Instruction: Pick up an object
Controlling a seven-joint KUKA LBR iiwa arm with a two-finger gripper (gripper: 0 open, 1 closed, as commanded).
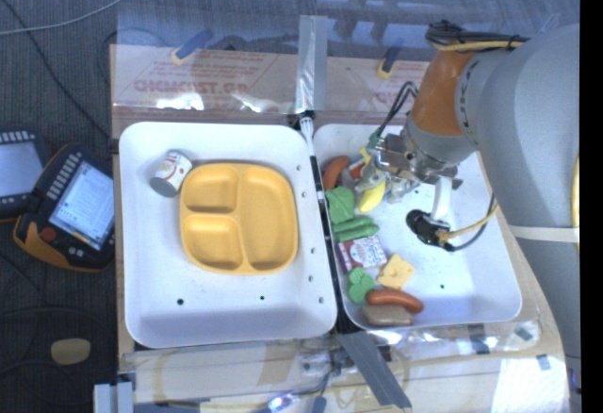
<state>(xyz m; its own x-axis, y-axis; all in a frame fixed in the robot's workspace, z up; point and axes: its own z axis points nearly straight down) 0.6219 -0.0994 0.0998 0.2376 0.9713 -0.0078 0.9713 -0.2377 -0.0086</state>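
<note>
Yellow and smooth, a small banana-shaped toy (370, 197) is seen at the gripper (381, 179), in the upper left part of the right bin (471, 293). Whether it is pinched between the fingers or merely lies beneath them cannot be told, nor can the gripper's state. Just beside it, glossy plastic food is strewn along the bin's left wall: an orange-brown sausage (334, 170), a green leafy piece (340, 206), a ridged green pod (356, 227), a flat printed packet (363, 254), a pale yellow cheese wedge (397, 271), and a hot dog (390, 304) near the front rim. The arm (528, 128) is bent down from the right, its orange band (441, 100) above the wrist. In the left bin (141, 307) a matte yellow divided tray (240, 216) is set, with a small tipped cup (170, 172) touching its corner.
</note>
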